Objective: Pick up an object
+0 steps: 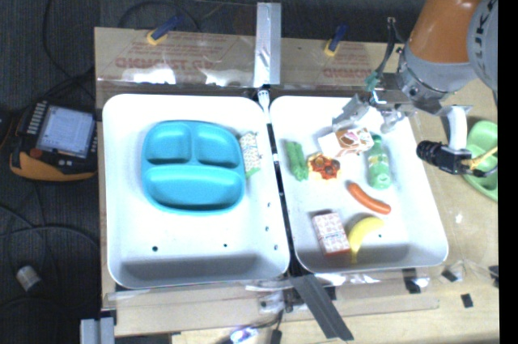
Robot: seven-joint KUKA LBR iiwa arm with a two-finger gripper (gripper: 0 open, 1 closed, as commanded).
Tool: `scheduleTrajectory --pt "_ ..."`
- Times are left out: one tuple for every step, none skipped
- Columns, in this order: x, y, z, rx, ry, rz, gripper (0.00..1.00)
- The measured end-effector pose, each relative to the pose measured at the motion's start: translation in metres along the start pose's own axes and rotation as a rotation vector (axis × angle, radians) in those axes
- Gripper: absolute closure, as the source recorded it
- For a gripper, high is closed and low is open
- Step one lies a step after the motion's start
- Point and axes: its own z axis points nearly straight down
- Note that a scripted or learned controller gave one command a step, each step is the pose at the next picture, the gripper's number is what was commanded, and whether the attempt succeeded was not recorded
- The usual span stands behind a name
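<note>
The gripper [366,117], its fingers spread and holding nothing, hangs over the far edge of the right bin [421,197], with the white-and-red packet [346,142] lying just below it toward the bin's centre.

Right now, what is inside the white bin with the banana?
The right bin holds a banana, hot dog, green bottle, cucumber, checkered box and small toys. The tool hides part of one toy.
</note>
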Motion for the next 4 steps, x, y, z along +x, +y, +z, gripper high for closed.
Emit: scheduleTrajectory --pt "0.019 0.005 0.064 0.001 -0.001 -0.149 0.0" --pt "0.013 0.011 0.146 -0.01 0.0 0.002 0.0" --pt "0.019 -0.014 0.15 -0.032 -0.007 -0.044 0.0" --pt "0.019 -0.012 0.137 -0.038 -0.004 -0.044 1.0"
